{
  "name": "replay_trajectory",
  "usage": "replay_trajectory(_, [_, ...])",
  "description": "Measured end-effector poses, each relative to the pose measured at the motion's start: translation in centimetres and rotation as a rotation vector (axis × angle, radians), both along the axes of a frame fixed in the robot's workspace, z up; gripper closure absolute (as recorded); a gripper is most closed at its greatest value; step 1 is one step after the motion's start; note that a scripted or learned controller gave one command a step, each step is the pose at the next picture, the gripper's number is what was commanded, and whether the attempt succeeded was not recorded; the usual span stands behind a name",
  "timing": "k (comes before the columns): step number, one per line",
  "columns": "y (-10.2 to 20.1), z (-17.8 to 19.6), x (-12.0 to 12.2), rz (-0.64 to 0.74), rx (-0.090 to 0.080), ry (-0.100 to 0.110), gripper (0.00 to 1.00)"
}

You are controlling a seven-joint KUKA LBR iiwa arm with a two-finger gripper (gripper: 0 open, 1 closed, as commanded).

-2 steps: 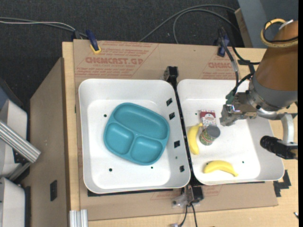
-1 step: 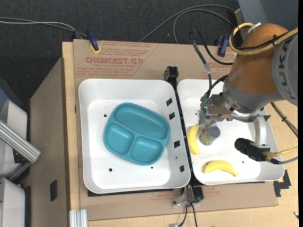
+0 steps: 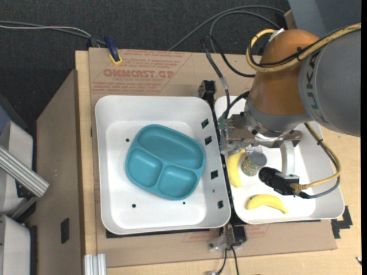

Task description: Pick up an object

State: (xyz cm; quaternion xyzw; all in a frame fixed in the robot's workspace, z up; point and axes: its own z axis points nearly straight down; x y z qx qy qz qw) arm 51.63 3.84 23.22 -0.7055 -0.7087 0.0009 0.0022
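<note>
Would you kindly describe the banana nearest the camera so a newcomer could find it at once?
Look at the right-hand white bin, under the arm. Near its front edge lies a banana, curved and lying crosswise. The other banana lies lengthwise against the bin's left wall, beside a small jar.

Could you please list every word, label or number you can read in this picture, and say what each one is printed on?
"CHEMCAST GP", in red letters, on the brown paper sheet behind the bins; the smaller red lines under it are too blurred to read.
"UK", dark letters, part of a longer word cut off by the frame edge, on the grey arm.
The small jar in the right bin has a label too small to read.
</note>
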Motion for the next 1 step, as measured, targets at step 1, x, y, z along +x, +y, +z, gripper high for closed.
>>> replay_trajectory(1, [5.24, 0.53, -0.08, 0.003, 0.001, -0.004, 1.00])
